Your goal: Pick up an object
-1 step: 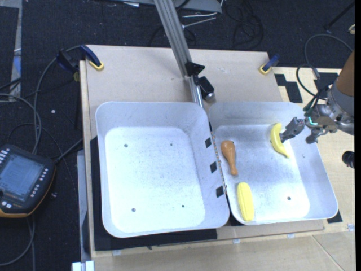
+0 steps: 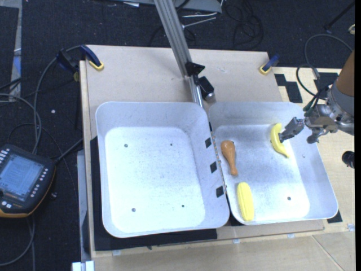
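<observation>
Three objects lie in the right bin [image 2: 299,176]. A yellow banana [image 2: 277,140] sits near its far right side. A tan chicken drumstick [image 2: 229,155] lies by the left wall, and a yellow corn cob [image 2: 245,201] rests near the front. My gripper [image 2: 302,129] comes in from the right, just right of and slightly above the banana. Its fingers are spread apart, with one dark finger [image 2: 291,129] close to the banana's upper end. Nothing is between the fingers.
The left bin [image 2: 113,151] stands beside the right one, sharing a raised middle edge with black clips [image 2: 213,165]. A slanted metal pole [image 2: 177,35] rises behind the bins. A teach pendant [image 2: 20,176] lies off the bench at left.
</observation>
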Robot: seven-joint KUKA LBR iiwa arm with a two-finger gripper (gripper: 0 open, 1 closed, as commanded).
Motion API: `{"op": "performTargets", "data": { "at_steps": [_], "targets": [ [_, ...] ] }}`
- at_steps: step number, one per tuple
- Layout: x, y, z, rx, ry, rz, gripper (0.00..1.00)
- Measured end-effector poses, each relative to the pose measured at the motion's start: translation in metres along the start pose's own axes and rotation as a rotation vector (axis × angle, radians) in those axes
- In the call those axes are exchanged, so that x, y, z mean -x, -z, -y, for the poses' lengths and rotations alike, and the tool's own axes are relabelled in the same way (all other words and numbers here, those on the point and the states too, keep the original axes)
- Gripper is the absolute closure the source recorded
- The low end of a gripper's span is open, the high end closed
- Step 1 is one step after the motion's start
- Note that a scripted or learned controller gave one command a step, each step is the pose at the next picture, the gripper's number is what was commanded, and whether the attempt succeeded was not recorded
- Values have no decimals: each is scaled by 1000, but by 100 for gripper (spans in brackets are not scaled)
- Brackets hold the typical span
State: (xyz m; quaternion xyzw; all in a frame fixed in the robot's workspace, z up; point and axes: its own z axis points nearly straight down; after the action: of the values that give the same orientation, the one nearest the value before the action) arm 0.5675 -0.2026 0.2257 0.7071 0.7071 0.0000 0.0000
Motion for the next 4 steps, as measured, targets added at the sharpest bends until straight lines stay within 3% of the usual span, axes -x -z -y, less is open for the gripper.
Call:
{"op": "performTargets", "data": {
  "at_steps": [2,3,4],
  "targets": [
    [-3,-124,9,-6,0,-2,0],
    [-3,-131,9,-1,0,0,0],
    [-3,-120,9,0,0,0,100]
  ]
}}
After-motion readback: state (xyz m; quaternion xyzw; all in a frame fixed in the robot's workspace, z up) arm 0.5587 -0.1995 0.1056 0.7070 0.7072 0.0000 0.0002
